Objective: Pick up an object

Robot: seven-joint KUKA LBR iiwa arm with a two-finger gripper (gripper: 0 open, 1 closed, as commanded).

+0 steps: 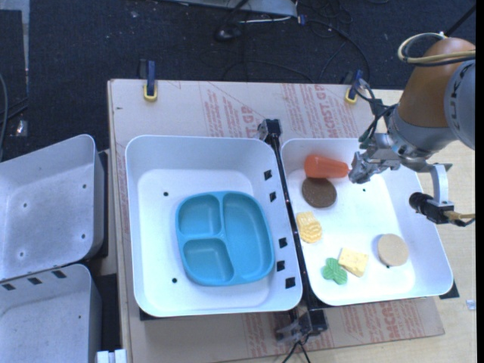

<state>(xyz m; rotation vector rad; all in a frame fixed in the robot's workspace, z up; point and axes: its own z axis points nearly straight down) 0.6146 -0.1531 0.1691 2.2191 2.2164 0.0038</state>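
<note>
The right bin holds an orange carrot-like piece at its back left, with a brown round patty just in front of it. A pale yellow ridged piece lies by the left wall. Nearer the front sit a green leafy piece, a yellow cheese wedge and a tan round disc. My gripper hangs over the bin's back area, just right of the carrot's tip, with nothing visibly held.
The left bin bears a blue divided plate. A black divider runs between the bins. Yellow clamps grip the board's back edge. Grey trays lie off to the left.
</note>
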